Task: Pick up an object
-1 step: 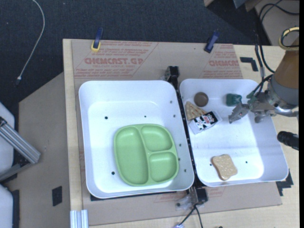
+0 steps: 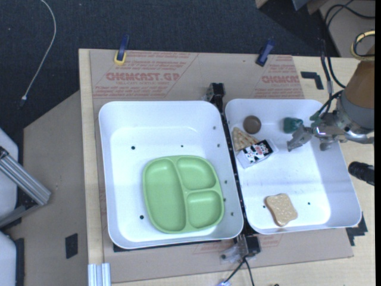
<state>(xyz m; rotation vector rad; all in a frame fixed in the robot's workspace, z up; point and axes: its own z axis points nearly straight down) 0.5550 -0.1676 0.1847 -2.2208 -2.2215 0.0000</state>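
From my station I see a brown cardboard-covered bench (image 2: 178,70) printed with red lettering, standing on dark carpet, with a blue clamp (image 2: 265,52) and a blue-and-yellow clamp (image 2: 121,50) on its far edge. Two shallow white bins sit side by side on it. The left white bin (image 2: 119,136) holds a pale green plastic plate with three compartments (image 2: 182,193).

The right white bin (image 2: 333,183) holds a brown round ball (image 2: 252,124), a tan wedge-shaped piece (image 2: 241,139) just below it, a small black-and-white patterned card-like item (image 2: 256,152) touching that wedge, a slice of tan toy toast (image 2: 281,209) near the front wall, and a small teal object (image 2: 292,124) toward the back.

The grey two-finger gripper (image 2: 305,137) reaches in from the right, just beside and slightly nearer than the teal object. I see nothing between its fingers, and I cannot tell how far apart they stand.
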